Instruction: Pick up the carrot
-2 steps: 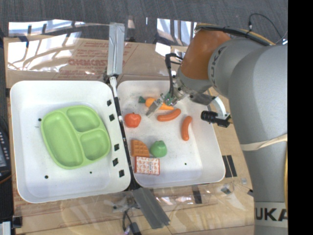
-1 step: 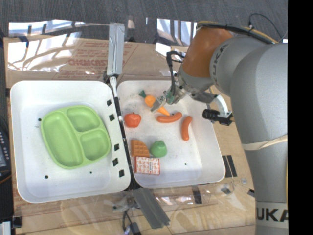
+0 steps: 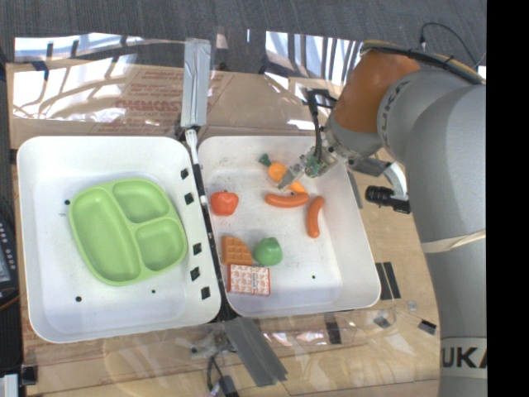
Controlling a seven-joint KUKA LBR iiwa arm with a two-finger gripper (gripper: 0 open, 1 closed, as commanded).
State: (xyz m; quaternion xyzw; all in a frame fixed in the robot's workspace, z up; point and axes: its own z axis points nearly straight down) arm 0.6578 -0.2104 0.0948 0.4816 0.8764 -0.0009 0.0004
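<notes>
1. We take the right bin point(image 3: 355, 255) as our landmark; every toy food item lies within it.
2. The carrot point(image 3: 278, 170), small, orange, with a green top, sits in the bin's far half, toward the far wall and near the middle of its width.
3. The gripper point(image 3: 302, 174) stands directly beside the carrot, on the side toward the bin's right wall, its tip low over the floor. We cannot tell how far the claw is parted, nor whether it has hold of anything; the carrot appears to rest on the floor.
4. Close neighbours: a sausage point(image 3: 286, 199) lies just nearer the bin's front than the carrot; a second sausage point(image 3: 314, 217) lies beyond that, toward the right wall.
5. Elsewhere in the bin: a tomato point(image 3: 223, 203) by the left wall; a waffle point(image 3: 236, 250), a green apple point(image 3: 268, 251) and a red-and-white cracker point(image 3: 249, 280) toward the front.
6. The green divided plate point(image 3: 126, 231) lies in the left bin point(image 3: 41, 222), beside our landmark.
7. Handling judgement: the carrot looks like light, rigid, smooth plastic, liable to slip or roll. We advise gripping across the thick orange body, not the green top.
</notes>
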